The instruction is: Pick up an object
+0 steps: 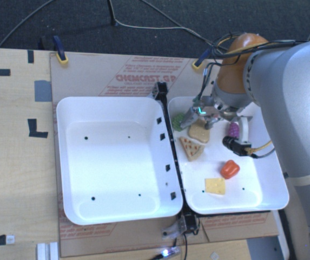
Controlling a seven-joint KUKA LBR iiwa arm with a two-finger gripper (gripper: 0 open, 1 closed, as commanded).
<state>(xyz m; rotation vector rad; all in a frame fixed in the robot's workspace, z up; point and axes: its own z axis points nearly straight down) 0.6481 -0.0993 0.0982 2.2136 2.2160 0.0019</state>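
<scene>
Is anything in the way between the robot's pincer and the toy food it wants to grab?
Nothing visible is. The pincer hangs right over the tan bread-like piece at the back of the right bin, with a green item just beside it. The other pieces lie apart.

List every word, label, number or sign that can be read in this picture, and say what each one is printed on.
Red print on the cardboard sheet under the bins: one large line and several smaller ones, all upside down from this camera and too blurred to read with confidence.
The left bin, the right bin and the food pieces in it carry no text that I can see.
The black tape marks on the wooden bench are plain shapes, not letters.
</scene>
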